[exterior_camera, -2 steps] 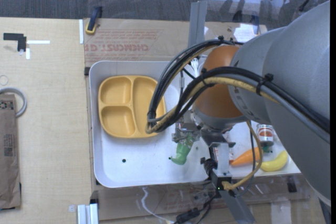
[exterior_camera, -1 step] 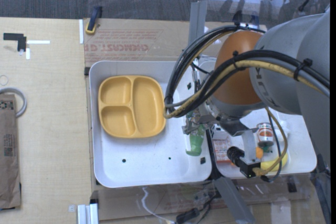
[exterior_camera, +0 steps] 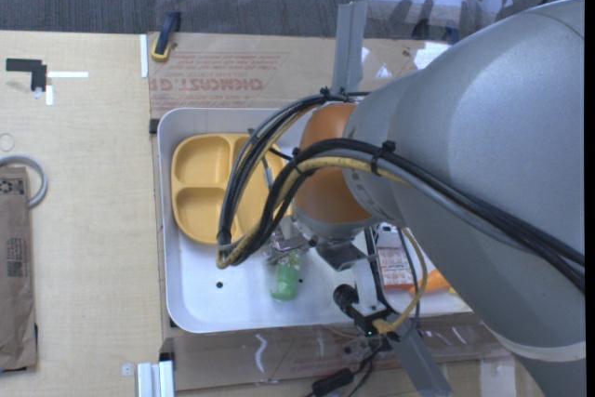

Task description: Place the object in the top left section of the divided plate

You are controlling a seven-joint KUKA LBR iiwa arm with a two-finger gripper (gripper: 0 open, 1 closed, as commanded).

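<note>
Jaws first: they sit low over the white bin, just above a small green object, but the wrist and the cables cover them, so I cannot tell how they stand or whether they have anything between them. The gripper seems to be at the near side of the bin, right of the yellow divided plate. The green object lies on the bin floor, or very near to it, just under the gripper and beside the near right corner of the plate; it is not in any section of the plate. So I judge that the task is at an early stage: the object is not yet placed, and a lift, a move toward the far left and a release are all left to do. The top left section, which I take to be the far left compartment, looks bare and free to receive it. Now the things around, from large to small. The grey arm fills the right half of the view and hides the right part of the plate and the second bin. A bundle of black and yellow cables hangs across the plate and could brush its rim during the move. Under the arm lies a flat orange and white packet. On the table at the left edge lies a brown paper bag, well apart from the bin.
</note>
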